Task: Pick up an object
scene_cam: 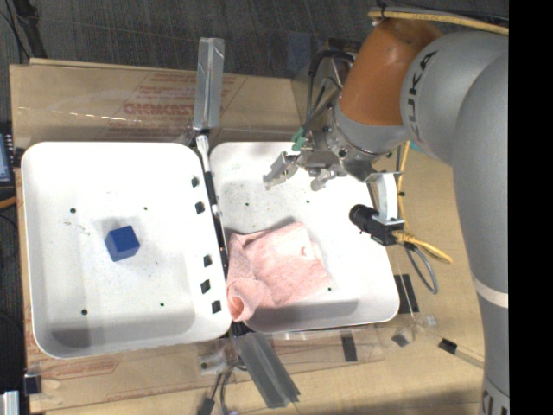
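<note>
The gripper point(299, 173) hovers open and holding nothing over the right bin's point(363, 305) far edge. A pink cloth point(276, 269) lies crumpled at its near-left corner — a blue cube point(123, 242) sits in the left bin point(52, 175).

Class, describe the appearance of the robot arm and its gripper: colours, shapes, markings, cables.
The arm is thick, rounded and grey, with an orange band above the wrist and dark KUKA lettering beside it. The gripper is small, metallic grey. Thin dark cables loop near the wrist.
</note>
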You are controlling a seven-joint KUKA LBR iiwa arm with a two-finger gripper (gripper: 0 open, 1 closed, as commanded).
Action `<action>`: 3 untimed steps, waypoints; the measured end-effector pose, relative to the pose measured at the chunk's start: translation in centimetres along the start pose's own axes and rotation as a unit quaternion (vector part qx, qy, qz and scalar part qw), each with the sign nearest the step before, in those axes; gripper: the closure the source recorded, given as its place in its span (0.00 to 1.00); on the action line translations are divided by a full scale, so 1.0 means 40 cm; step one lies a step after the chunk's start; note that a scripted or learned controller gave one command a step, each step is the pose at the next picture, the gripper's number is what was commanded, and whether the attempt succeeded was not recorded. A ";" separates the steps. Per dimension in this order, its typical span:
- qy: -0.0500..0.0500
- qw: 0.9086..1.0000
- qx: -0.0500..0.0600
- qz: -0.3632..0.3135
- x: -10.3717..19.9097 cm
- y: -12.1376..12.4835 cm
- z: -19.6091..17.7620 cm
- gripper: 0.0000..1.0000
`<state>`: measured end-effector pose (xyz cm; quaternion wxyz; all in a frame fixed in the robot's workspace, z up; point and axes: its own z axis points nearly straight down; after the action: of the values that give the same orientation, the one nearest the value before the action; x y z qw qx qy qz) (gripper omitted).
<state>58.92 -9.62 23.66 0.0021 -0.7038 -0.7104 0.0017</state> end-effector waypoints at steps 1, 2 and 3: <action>0.000 1.000 0.001 -0.014 -0.136 0.012 0.296 0.00; 0.000 0.995 -0.002 -0.100 -0.183 -0.052 0.360 0.00; 0.000 0.995 -0.002 -0.102 -0.184 -0.051 0.333 1.00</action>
<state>56.87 -16.99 10.33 0.0007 -0.6274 -0.7787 0.0002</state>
